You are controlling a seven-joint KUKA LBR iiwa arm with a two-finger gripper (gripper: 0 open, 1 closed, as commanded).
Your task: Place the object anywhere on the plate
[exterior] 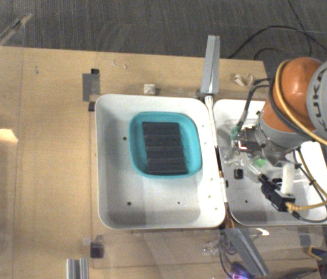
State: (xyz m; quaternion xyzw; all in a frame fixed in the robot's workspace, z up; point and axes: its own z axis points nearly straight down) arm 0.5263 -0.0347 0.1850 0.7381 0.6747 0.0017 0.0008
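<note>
A teal square plate (194, 146) sits in the left bin (112, 179), toward its back. A dark ridged rectangle (164, 148) covers the plate's middle. The arm's orange band (294, 86) and grey wrist hang over the right bin (250, 209). My gripper (242, 148) is low in that bin, near its left wall. Small green pieces (260, 163) show beside the wrist, with another green patch (234, 133) at its left. The wrist hides what lies under it.
A narrow ridge (218, 167) separates the two bins. A grey metal post (211, 65) stands behind the bins. Yellow and black cables (302, 205) loop over the right bin's front. Small black blocks (93, 83) sit on the wooden bench around the bins.
</note>
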